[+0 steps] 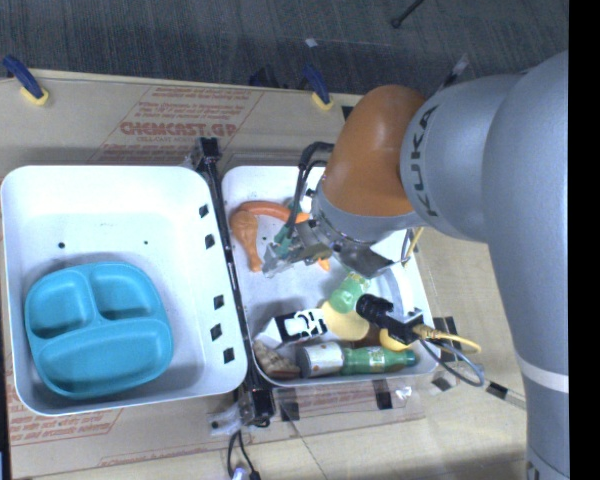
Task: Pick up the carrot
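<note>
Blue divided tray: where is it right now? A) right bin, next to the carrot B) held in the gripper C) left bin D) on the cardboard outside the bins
C: the blue divided tray lies flat on the floor of the left bin, while the carrot and the gripper are over in the right bin.

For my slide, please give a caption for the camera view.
The gripper reaches over the carrot in the right bin; a blue tray lies in the left bin.

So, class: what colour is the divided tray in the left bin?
Light blue: the divided tray shows clearly in the camera view.
</note>
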### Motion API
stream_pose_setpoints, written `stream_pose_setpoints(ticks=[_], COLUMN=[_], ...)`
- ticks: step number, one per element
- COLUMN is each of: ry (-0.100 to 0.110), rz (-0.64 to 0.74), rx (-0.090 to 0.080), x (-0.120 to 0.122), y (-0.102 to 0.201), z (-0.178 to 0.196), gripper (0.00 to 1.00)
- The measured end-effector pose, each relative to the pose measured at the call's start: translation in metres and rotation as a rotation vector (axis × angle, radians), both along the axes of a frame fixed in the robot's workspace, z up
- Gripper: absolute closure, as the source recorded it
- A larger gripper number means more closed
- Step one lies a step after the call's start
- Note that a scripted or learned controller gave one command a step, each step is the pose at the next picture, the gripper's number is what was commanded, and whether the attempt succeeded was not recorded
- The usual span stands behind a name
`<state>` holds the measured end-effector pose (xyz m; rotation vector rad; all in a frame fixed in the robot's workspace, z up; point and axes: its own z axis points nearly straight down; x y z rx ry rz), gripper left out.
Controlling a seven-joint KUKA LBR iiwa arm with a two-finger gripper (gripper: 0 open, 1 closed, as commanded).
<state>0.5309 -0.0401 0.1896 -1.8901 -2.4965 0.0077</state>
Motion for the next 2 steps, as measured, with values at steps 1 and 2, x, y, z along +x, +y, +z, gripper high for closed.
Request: stream_pose_setpoints(ticks=[1, 2], ry=[0.001, 0.004], rz=[0.003, 0.008], rx=[-0.004, -0.006], x=[0.0011, 0.0020], y=[-0.0028, -0.0033], z=[0.0110, 0.0209], gripper=[1.00, 1.00])
